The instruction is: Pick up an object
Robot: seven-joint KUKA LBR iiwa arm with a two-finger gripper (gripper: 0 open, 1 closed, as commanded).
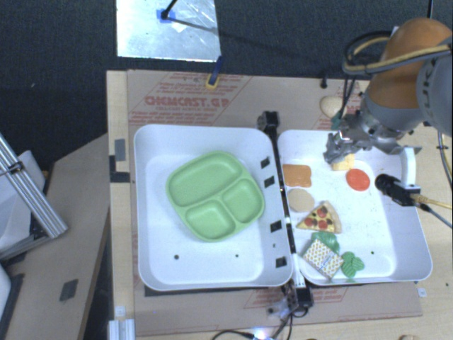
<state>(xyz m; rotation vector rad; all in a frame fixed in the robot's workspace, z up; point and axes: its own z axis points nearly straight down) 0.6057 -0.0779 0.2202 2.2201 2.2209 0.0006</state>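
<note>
Left bin (pixel 152 261): green divided plate (pixel 215 195) mid-bin. Right bin (pixel 417 261): toast slice (pixel 297 175), pizza slice (pixel 320 219), red disc (pixel 358 180). Gripper (pixel 340 154) at far edge, touching yellow piece (pixel 345 163); finger state unclear.

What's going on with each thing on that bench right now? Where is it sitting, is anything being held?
gripper: low in the right bin, over the yellow piece
yellow piece: lying in the right bin, partly covered by the gripper
red disc: flat, lying free
toast slice: flat, near the divider
pizza slice: flat, lying free
green tray: upright in the left bin, compartments bare
right bin: holds the toy food
</note>
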